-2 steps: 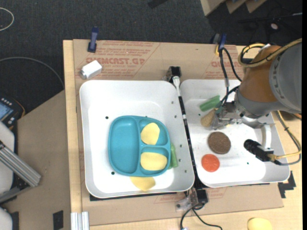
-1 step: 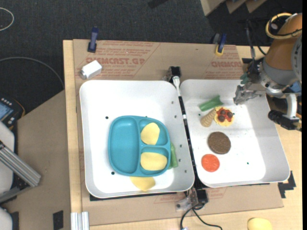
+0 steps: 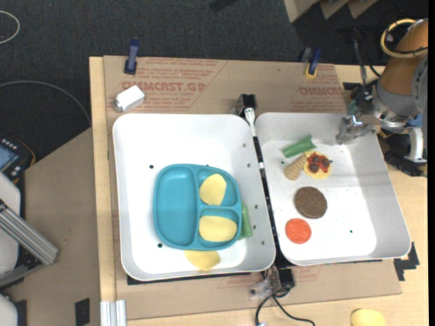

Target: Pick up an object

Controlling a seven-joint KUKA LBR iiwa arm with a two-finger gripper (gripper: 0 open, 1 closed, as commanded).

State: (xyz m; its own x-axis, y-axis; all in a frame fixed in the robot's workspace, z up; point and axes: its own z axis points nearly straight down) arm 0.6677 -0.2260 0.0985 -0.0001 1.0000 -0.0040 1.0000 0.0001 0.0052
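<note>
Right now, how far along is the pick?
Done: nothing looks lifted. The gripper is over the right bin's upper right corner, nothing visible between its fingers. In hand: the approach. Left: choose and grasp an item, such as the green piece, brown disc or orange disc.

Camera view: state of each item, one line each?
gripper: over the right bin's far right corner, nothing seen between it.
blue tray: flat in left bin, yellow pieces in two compartments.
yellow piece: out of tray, by its near edge.
green piece: lying flat, right bin.
brown disc: flat.
orange disc: flat.
</note>
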